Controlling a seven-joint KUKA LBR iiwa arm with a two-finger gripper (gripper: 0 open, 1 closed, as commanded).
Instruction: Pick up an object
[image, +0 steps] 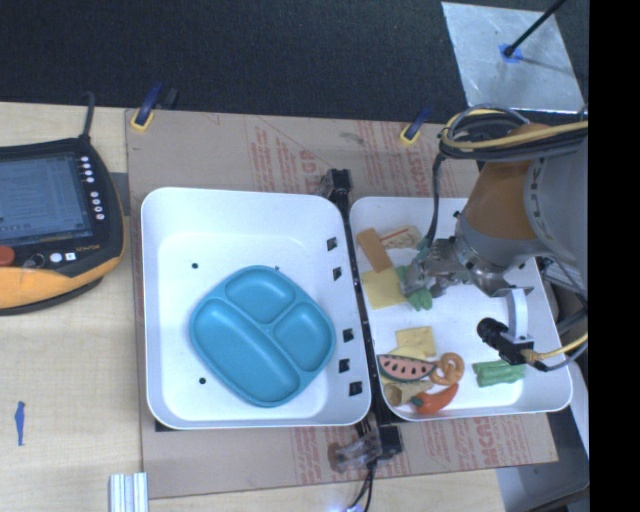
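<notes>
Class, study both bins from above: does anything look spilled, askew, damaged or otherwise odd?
Nothing looks spilled or broken. The blue divided plate lies flat in the left bin, set at a slant. The toy food pieces, such as the watermelon slice, lie loosely scattered inside the right bin.

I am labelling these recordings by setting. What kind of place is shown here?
Probably a robotics lab bench, not a kitchen: a grey robot arm reaches into a white bin of toy food, a control pendant lies nearby, and clamps hold the board.
</notes>
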